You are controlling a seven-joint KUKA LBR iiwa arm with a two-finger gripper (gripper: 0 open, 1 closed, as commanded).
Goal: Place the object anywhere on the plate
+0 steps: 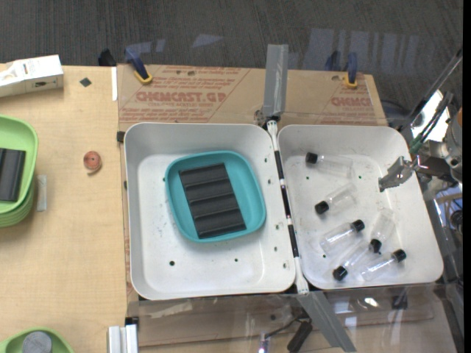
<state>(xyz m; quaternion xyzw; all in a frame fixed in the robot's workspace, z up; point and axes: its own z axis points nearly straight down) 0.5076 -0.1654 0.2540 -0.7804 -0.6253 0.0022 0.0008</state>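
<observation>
Left bin: teal plate carrying a dark ribbed block. Right bin: several clear vials with black caps, scattered, none on the plate. Gripper stood at the right bin's far-right edge, empty; whether it was open or closed could not be told. The vials lay leftward and below it, the nearest ones slanting.

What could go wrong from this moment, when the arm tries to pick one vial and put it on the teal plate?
1. The clear vials lie close together, some nearly touching, in the right bin, so the gripper may push a neighbour or grasp two.
2. They are transparent and round, so one may slip or roll away.
3. The teal plate in the left bin already holds a dark ridged block, leaving a narrow free rim; a vial could roll off.
</observation>
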